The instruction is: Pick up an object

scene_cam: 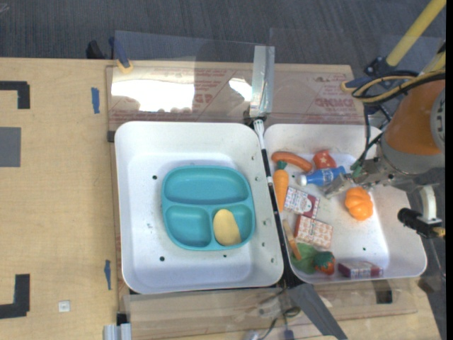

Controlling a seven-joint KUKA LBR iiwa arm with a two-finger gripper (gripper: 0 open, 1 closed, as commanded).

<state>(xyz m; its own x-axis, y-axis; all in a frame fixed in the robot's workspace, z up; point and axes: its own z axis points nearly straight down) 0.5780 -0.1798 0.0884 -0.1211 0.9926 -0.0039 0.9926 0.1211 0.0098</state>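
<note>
Camera view | gripper (345, 183) low in right bin (403, 257) | jaw state unclear | orange pepper (359, 204) just beside it

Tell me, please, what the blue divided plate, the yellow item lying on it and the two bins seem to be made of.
Divided plate: probably moulded plastic, matt turquoise, one even colour with rounded compartment walls.
Yellow item: possibly a plastic or rubber toy food, smooth, lemon- or potato-shaped; its look leaves this open.
Left bin and right bin: likely thin white plastic, slightly glossy, with rounded corners and small dark holes in the floor.
</note>
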